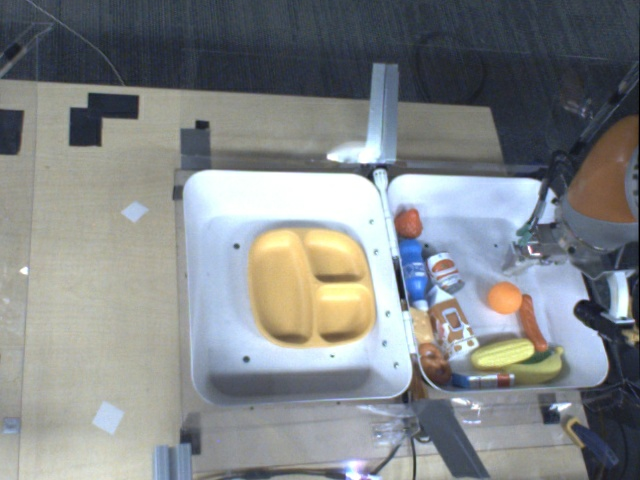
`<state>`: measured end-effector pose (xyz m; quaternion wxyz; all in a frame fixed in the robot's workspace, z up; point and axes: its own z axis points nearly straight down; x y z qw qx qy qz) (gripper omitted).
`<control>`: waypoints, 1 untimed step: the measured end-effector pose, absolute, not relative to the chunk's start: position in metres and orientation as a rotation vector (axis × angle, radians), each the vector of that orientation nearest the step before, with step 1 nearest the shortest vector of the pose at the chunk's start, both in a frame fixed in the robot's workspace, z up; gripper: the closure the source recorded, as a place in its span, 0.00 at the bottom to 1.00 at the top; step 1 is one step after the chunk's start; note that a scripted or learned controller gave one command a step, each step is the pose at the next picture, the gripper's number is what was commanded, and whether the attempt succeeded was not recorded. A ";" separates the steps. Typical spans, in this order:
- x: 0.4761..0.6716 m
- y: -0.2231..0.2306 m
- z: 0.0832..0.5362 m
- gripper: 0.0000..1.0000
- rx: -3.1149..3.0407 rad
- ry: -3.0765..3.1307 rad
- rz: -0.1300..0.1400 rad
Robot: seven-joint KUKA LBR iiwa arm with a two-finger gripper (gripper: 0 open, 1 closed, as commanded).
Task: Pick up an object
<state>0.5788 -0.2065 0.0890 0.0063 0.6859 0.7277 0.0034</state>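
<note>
Arm poised at the right bin's far edge

The tool [528,248], grip state unclear, hung beside the orange ball [505,298], which lay just nearer the camera, among clutter in the right bin [470,203].

The scene is seen from one camera fixed above the bench [90,298], looking down at a slant. Both white bins, left [215,298] and right [470,208], are covered from moderate height.
</note>
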 end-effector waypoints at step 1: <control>0.578 -0.206 0.087 0.00 2.147 2.279 0.010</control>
